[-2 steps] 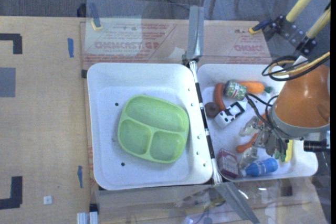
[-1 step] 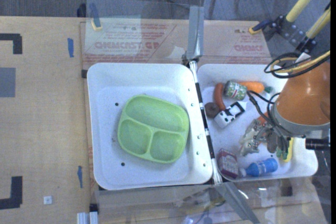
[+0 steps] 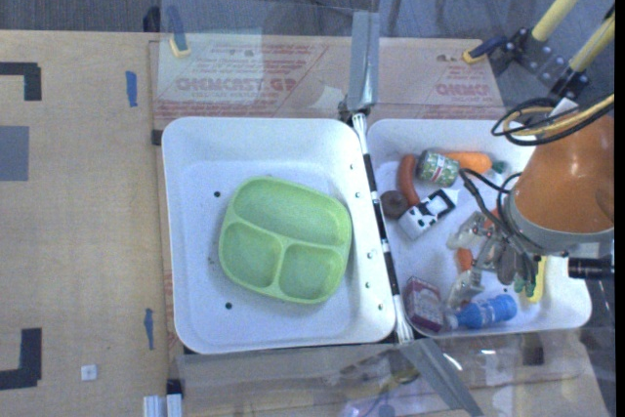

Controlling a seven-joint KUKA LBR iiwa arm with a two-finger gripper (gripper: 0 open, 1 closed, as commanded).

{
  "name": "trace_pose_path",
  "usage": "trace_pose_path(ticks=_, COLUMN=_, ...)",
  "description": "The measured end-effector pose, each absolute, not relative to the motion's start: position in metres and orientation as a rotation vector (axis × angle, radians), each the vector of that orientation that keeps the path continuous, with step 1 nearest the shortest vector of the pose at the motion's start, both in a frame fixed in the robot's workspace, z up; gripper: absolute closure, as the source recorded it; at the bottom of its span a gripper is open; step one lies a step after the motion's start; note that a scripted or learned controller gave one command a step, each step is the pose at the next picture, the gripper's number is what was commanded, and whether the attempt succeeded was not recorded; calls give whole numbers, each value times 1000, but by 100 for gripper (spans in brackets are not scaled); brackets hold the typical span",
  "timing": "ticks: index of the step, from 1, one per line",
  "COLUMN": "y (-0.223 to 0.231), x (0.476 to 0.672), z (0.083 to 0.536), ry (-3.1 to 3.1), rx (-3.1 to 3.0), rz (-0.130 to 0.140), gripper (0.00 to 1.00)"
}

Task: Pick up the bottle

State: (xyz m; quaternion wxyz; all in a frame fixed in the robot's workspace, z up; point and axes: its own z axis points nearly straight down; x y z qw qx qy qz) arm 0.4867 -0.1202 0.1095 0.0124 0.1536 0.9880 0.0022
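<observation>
Green divided plate (image 3: 284, 239) in left bin (image 3: 186, 151); carrot (image 3: 471, 161) in right.

tool (image 3: 476, 271) above blue bottle (image 3: 485, 312)

Divided plate (image 3: 284, 252) in left bin (image 3: 186, 210), bottle (image 3: 485, 312) in right bin (image 3: 576, 308)

Glossy green plastic tray (image 3: 284, 238) (matt white bins (image 3: 186, 210)).
</observation>
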Motion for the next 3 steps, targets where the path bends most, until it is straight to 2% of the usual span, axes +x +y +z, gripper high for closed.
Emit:
trace_pose_path(ticks=1, y=-120, x=488, z=120, ry=3073, rx=482, rz=9, gripper=100)
trace_pose_path(ticks=2, y=-120, x=488, z=120, ry=3073, rx=482, rz=9, gripper=0)
trace_pose_path(ticks=3, y=-170, x=481, z=289, ry=3116, rx=345, rz=-1, gripper=0)
